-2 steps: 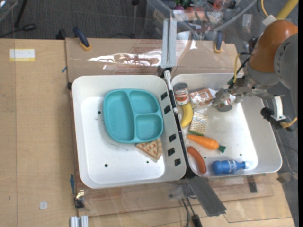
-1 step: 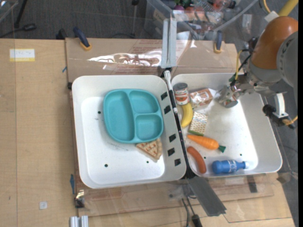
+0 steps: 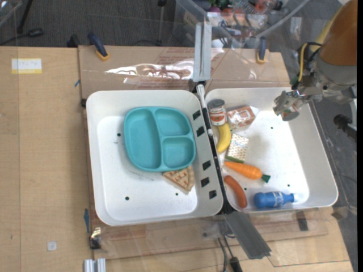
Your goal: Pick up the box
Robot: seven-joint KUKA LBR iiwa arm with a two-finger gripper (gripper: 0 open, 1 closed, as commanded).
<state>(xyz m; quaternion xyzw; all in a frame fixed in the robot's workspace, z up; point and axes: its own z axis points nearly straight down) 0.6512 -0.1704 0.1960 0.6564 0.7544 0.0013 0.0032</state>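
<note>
The box point(image 3: 238, 147) is a small pale carton with a dotted pattern. It lies flat in the right bin point(image 3: 306, 152), near that bin's left side, just right of a banana point(image 3: 224, 139) and above a carrot point(image 3: 245, 170). My gripper point(image 3: 285, 107) hangs over the far right part of the right bin, well up and to the right of the box and apart from it. Nothing shows between it and the bin floor.
A can point(image 3: 216, 111), a brown wrapped pack point(image 3: 241, 116), a red sausage point(image 3: 235, 190) and a blue bottle point(image 3: 273, 199) also lie in the right bin. The left bin point(image 3: 108, 169) holds a teal divided plate point(image 3: 159, 138) and a waffle piece point(image 3: 180, 179).
</note>
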